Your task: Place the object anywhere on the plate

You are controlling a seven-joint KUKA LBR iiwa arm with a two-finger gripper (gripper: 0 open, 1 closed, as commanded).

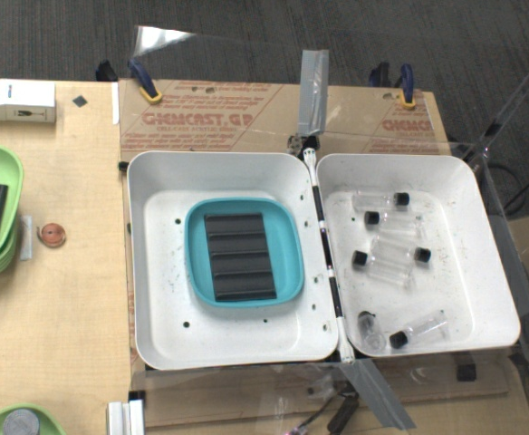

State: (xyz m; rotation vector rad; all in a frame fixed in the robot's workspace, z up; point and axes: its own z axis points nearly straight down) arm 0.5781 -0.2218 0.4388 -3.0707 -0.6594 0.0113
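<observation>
A teal plate (pixel 287 243) lies in the left white bin (pixel 156 261), with a black ribbed block (pixel 239 254) resting on its middle. In the right white bin (pixel 477 270) lie several clear plastic vials with black caps: one near the top (pixel 393 201), a pair in the middle (pixel 391 256), and one at the front (pixel 417 332).
A brown cardboard sheet (pixel 210 116) lies behind the bins, held by blue and yellow clamps (pixel 144 82). To the left on the wooden bench sit a green tray (pixel 6 188), a small round orange piece (pixel 52 235) and a white box (pixel 15 101).
</observation>
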